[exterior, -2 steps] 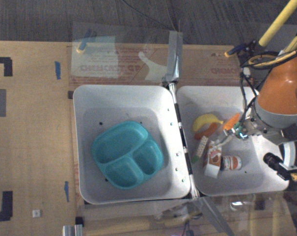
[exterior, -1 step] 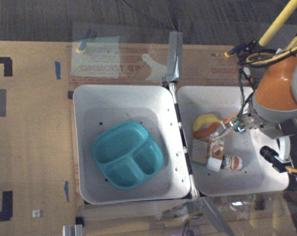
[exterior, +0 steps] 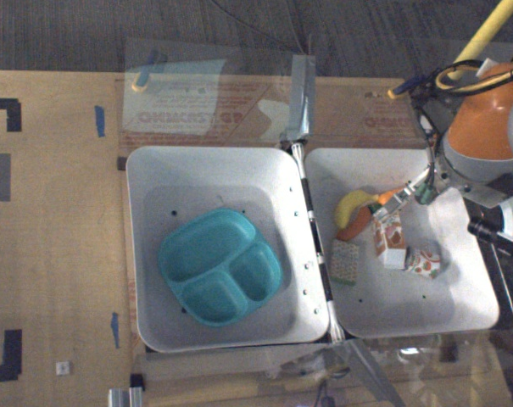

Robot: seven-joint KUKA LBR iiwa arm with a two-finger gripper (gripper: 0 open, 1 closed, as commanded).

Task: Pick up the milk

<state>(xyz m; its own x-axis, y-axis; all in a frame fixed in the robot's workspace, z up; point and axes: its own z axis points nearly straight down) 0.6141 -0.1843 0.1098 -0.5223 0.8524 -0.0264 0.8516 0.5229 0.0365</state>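
Reaching in from the right, the grey arm with the orange band (exterior: 485, 125) is seen above the right-hand shallow white bin (exterior: 460, 312). Its two-finger gripper (exterior: 398, 198) is lowered over the cluster of items near that bin's left side, just above the small white-and-orange milk carton (exterior: 389, 236), which is found upright near the bin's middle. Whether the gripper is spread or closed cannot be told, and nothing is clearly seen held by it. Five items are counted in the right bin: one milk carton, one yellow banana-shaped toy (exterior: 354, 204), one orange-red carrot-like piece (exterior: 360, 224) just beside it, one small speckled rectangular packet (exterior: 344, 263) by the left wall, and one small white box with orange print (exterior: 423, 263) to the carton's right. One teal three-compartment plastic tray (exterior: 220, 266) is seen in the left-hand white bin (exterior: 205, 172).
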